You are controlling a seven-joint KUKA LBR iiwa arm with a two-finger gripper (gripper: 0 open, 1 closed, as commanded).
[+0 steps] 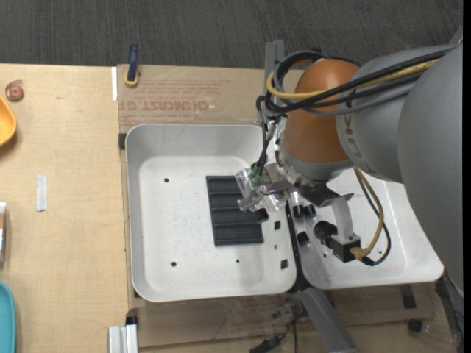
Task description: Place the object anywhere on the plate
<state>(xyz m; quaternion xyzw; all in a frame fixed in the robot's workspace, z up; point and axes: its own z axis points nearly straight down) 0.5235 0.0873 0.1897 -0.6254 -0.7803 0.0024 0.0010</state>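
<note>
Right by the hand (pixel 254 193), on its left, lies the black ridged block (pixel 232 210), long axis running up-down. Hand's grip: can't tell.

Gripper (pixel 254 197) low over black ridged object (pixel 234 212) in left white bin (pixel 147 197).

Two bins sit side by side on the worktop (pixel 59 160). In the left bin (pixel 158 271) lies a ridged block (pixel 229 215), right of centre. The pincer (pixel 254 193) is at the block's right edge, the right bin (pixel 412 267) beyond.
</note>
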